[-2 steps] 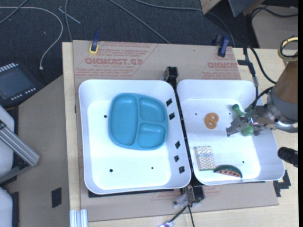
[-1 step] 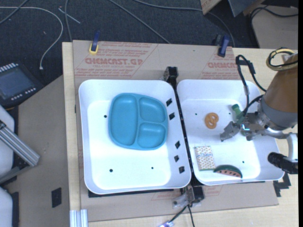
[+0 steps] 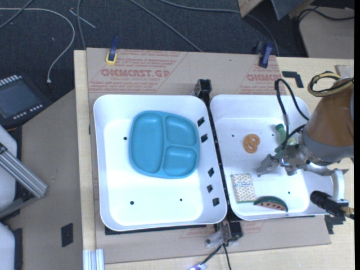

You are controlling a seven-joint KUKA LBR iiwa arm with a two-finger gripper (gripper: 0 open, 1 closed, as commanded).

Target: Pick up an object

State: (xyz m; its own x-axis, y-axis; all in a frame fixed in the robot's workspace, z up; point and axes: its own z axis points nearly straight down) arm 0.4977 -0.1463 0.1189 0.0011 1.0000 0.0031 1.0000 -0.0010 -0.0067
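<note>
In the right bin (image 3: 292,108), my gripper (image 3: 277,168) hangs low over the white floor near the middle. Its fingers are spread open, with nothing between them. An orange pretzel-shaped piece (image 3: 251,143) lies up and to the left of the gripper. A small green object (image 3: 279,131) sits just above it, beside the arm's cable. Below and to the left lies a speckled square pad (image 3: 242,187). A watermelon slice (image 3: 270,204) rests against the bin's near wall.
The left bin (image 3: 112,179) holds a blue divided plate (image 3: 163,144). A black divider with clips (image 3: 209,151) runs between the bins. The grey and orange arm (image 3: 332,128) covers the right bin's right side, and a black cable (image 3: 284,103) loops over its far edge.
</note>
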